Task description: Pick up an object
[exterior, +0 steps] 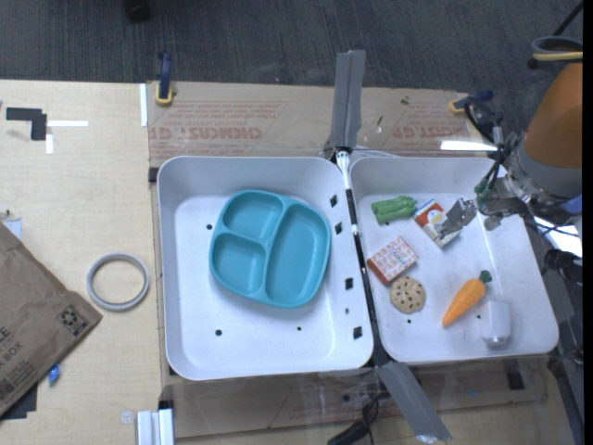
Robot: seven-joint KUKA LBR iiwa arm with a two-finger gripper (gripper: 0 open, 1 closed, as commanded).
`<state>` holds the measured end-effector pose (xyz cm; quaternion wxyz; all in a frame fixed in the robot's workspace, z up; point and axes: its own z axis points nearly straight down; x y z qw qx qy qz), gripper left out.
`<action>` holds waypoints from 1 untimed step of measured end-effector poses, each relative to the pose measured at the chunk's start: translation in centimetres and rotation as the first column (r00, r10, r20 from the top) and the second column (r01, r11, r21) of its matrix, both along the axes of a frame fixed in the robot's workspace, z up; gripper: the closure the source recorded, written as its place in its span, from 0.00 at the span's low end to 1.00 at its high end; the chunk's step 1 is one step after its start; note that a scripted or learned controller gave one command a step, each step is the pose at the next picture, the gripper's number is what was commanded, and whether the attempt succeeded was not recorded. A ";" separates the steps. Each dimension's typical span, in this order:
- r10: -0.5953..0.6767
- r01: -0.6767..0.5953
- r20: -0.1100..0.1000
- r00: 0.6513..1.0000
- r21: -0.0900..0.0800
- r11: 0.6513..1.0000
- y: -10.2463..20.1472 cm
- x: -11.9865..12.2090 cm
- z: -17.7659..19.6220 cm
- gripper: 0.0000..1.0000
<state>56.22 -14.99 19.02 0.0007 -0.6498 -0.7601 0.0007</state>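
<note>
The arm point(554, 128) reaches in from the upper right, gripper point(456, 222) low over the right bin point(533, 276). It hangs just beside a small box point(429, 219); finger state unclear.

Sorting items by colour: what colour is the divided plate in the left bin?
Teal blue; the divided plate shows clearly in the camera view.

Pale wooden bench point(74, 211); two white bins point(176, 276) side by side; tape ring point(118, 280); brown cardboard box point(32, 327)

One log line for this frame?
hand: over right bin, at small box | carrot, cookie: untouched | grasp: unconfirmed
</note>
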 end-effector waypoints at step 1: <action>-0.034 0.034 0.002 0.999 -0.001 0.999 0.3 4.7 -9.8 0.00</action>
